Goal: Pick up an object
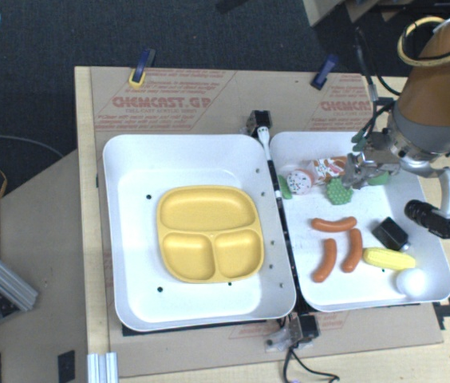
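Over right white bin (440, 271), far end: hand (358, 171) poised above small green toy (339, 191), red-white packet (329, 167) touching alongside. Finger opening cannot be told; nothing seen held. Risks judged: packet nudged or pinched together with toy; toy slipped sideways toward round white-green piece (298, 183).
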